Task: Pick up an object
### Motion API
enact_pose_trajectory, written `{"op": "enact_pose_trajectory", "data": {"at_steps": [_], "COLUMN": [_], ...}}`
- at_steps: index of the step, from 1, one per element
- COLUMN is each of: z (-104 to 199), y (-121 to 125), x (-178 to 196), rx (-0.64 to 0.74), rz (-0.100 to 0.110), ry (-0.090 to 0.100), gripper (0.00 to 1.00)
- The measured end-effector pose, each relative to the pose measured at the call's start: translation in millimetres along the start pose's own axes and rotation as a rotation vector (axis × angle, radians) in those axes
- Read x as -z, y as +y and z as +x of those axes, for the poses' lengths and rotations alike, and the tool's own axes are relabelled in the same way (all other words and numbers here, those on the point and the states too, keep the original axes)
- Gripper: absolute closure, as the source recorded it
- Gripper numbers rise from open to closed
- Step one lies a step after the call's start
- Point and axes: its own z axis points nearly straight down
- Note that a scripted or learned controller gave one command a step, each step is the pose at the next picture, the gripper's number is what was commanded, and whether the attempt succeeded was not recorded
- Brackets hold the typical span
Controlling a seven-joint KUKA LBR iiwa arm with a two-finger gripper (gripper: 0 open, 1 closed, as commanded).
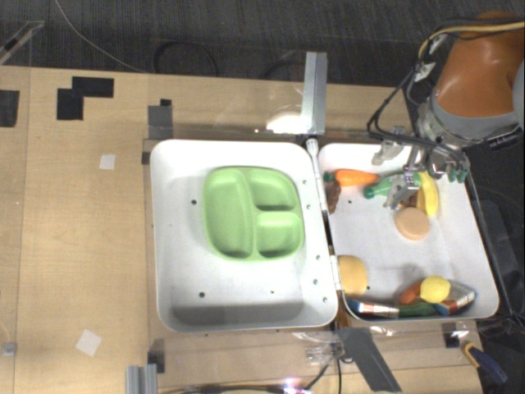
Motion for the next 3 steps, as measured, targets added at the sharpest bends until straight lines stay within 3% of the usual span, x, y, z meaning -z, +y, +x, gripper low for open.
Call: {"op": "enact_pose_trajectory", "data": {"at_steps": [1,2,3], "z": [58.2,105.9,115.3], "y": [-15.3,-13.9,-33.5], "x": [-71.1,-126.6,-126.5], "rx": [0.017,0.095,0.408], "rz": [0.000,0.003,0.005], "ry": [0.006,-0.010,-0.015], "gripper": [0.00,0.00,0.00]}}
